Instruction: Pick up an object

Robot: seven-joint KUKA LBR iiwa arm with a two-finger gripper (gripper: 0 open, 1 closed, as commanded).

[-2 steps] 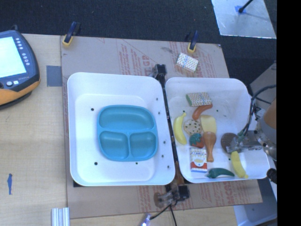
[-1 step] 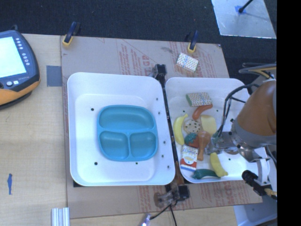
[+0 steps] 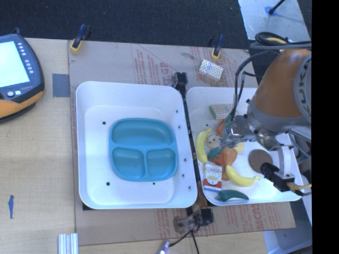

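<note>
1. Nearest the camera in the right bin (image 3: 286,197), a green pepper (image 3: 231,196), a small carton (image 3: 212,175) and a yellow banana (image 3: 241,177) lie almost touching; a descent here could likely catch two at once or pinch none
2. Just beyond, the tool (image 3: 231,136) sits low over a tight heap: an orange piece (image 3: 229,156), a teal piece (image 3: 214,154) and a second banana (image 3: 201,146) by the bin's left wall. Whether it is spread or closed, or has anything, I cannot tell, as the wrist hides it
3. The crowding probably invites a glancing grip that slips on lifting
4. A brown disc (image 3: 258,160) lies beside the arm's black fitting, which may nudge it
5. Farther left, the left bin (image 3: 87,142) carries a blue tray (image 3: 143,148), well apart and out of harm's way
</note>
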